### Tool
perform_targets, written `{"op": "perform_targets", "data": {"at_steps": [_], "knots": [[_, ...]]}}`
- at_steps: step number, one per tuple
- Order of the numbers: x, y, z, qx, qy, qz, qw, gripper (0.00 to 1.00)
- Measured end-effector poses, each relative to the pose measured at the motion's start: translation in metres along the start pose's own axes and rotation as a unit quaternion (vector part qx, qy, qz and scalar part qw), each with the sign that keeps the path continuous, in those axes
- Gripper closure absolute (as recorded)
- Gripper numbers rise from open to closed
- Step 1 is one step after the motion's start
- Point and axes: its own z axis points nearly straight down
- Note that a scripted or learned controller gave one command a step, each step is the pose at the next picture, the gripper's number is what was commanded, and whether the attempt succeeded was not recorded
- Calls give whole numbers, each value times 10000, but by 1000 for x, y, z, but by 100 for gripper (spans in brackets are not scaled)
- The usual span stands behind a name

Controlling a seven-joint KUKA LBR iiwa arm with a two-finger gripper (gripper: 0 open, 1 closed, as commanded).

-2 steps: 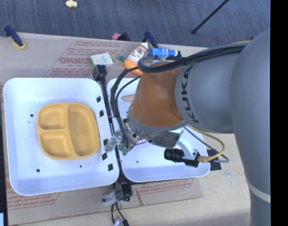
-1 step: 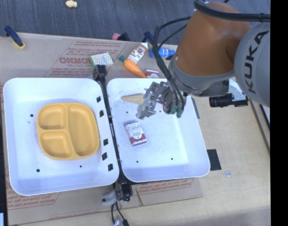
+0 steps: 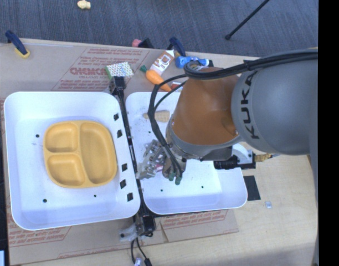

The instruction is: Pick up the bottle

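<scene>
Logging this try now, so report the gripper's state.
Gripper: low in the right bin, near its left wall; open or closed cannot be told.

My grey arm with its orange band above the wrist [image 3: 205,107] reaches in from the right side of the camera view, the broad grey link [image 3: 280,104] lying across the upper right. The wrist points steeply downward. Below it hangs my metal two-finger gripper [image 3: 158,164], low and toward the left. From this angle its tips are a cluttered blur.
</scene>
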Motion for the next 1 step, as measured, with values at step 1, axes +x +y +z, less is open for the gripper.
{"op": "perform_targets", "data": {"at_steps": [1], "knots": [[7, 17, 20, 1, 1, -853, 9964, 100]]}}
